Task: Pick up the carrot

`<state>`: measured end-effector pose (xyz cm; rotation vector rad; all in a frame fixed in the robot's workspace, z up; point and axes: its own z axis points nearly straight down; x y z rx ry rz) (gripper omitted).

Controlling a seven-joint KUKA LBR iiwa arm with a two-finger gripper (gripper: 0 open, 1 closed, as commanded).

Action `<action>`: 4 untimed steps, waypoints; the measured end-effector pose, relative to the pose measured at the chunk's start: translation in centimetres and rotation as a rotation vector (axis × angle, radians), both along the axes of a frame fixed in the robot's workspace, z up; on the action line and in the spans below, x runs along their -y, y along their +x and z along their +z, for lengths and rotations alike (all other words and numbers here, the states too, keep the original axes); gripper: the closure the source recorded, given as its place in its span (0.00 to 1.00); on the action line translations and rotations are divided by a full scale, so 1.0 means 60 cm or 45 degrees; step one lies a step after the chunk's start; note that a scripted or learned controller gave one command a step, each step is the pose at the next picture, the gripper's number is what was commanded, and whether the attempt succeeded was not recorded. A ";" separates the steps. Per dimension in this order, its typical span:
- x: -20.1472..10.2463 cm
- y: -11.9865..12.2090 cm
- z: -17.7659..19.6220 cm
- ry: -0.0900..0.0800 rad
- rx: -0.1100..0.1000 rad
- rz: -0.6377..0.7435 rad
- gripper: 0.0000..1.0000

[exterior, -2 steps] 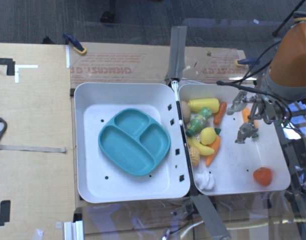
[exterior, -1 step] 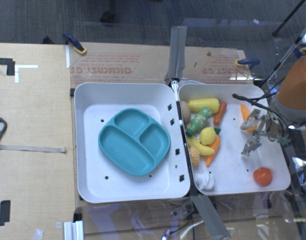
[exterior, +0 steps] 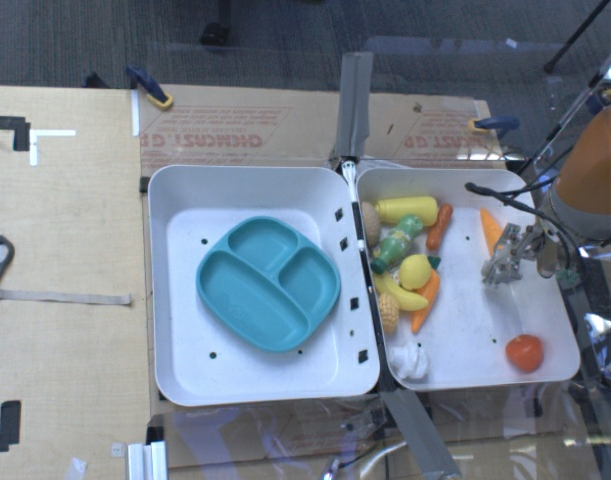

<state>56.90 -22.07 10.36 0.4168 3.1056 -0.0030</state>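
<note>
Two shallow white bins sit side by side on the bench. The left white bin holds a teal plastic divided plate lying flat near its middle. The right white bin carries a cluster of toy food along its left wall. The orange tapered toy carrot lies low in that cluster, its tip pointing toward the near edge, tucked just under a small yellow lemon and beside a yellow banana. Above them lie a green vegetable piece, a yellow cylinder-shaped toy and a slim red-orange pepper-like piece. A crumpled white lump rests near the front-left corner, and a round red tomato sits alone toward the front right.

The grey metal two-finger gripper hangs over the right half of this bin, well apart from the carrot, with a small orange wedge-shaped piece just beside it on the far side. Whether the gripper is spread or closed I cannot tell from here, and I see nothing held in it.
</note>
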 end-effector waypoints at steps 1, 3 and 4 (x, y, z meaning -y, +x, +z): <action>0.002 -0.087 -0.017 -0.001 -0.005 0.452 1.00; 0.001 -0.077 0.019 -0.009 0.010 0.458 1.00; 0.000 0.117 -0.016 0.000 -0.001 0.538 1.00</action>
